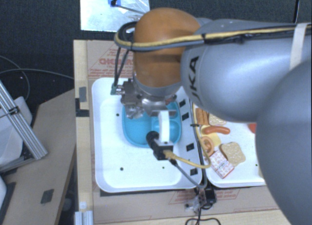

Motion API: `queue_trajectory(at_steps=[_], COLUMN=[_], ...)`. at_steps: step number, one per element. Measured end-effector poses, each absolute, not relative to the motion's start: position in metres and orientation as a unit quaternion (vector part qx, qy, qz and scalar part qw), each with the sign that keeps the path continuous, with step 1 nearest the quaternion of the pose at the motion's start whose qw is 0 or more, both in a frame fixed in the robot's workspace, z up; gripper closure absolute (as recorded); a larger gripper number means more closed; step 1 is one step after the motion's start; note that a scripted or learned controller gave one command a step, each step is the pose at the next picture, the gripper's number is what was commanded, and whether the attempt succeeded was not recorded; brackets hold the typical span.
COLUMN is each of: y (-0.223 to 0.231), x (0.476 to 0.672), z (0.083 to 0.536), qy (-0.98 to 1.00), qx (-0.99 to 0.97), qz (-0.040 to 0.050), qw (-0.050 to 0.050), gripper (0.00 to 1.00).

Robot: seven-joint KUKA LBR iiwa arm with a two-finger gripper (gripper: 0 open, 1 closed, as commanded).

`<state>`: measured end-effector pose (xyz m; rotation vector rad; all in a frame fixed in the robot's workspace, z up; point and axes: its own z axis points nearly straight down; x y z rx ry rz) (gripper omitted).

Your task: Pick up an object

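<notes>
Hanging low over the blue dish (pixel 134 134), the gripper (pixel 141 109) sits above the dish's far edge. The wrist hides its tip, so I cannot tell whether it is spread, pressed together or pinching anything. Nothing shows the dish as held.

The dish lies flat on the floor of the left bin (pixel 109 170), about in the middle, and it looks like the thing this try is aimed at. Right of the dish, past the wall between the bins, the right bin (pixel 239 182) holds toy food. A sausage (pixel 216 130) is nearest the dish, with a bread slice (pixel 233 153) and a pink wafer (pixel 220 163) further off. All of it is well apart from the dish. The arm (pixel 234 73) crosses above that food from the right.

The step in hand appears to be the descent and grip. A shallow dish gives little to hold except its rim, so the gripper should straddle the rim and not press down on the flat middle. It should go low enough to catch the whole wall of the rim, close squarely, then lift straight up and slowly. A dish held by one edge will probably tip, and on the smooth bin floor it may slide away if touched off-centre.
</notes>
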<state>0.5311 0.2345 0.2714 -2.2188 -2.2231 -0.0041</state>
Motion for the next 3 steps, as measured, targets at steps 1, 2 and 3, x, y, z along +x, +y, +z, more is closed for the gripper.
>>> queue_trajectory(at_steps=[1,2,3], y=[0.235,0.226,0.227], x=[0.532,0.484,0.487], z=[0.282,0.277,0.288], qy=[-0.708,-0.708,-0.707], qx=[-0.707,-0.706,-0.707], qz=[-0.0019,0.0013,-0.0010], qw=[0.001,0.002,0.001], gripper=[1.00,1.00,1.00])
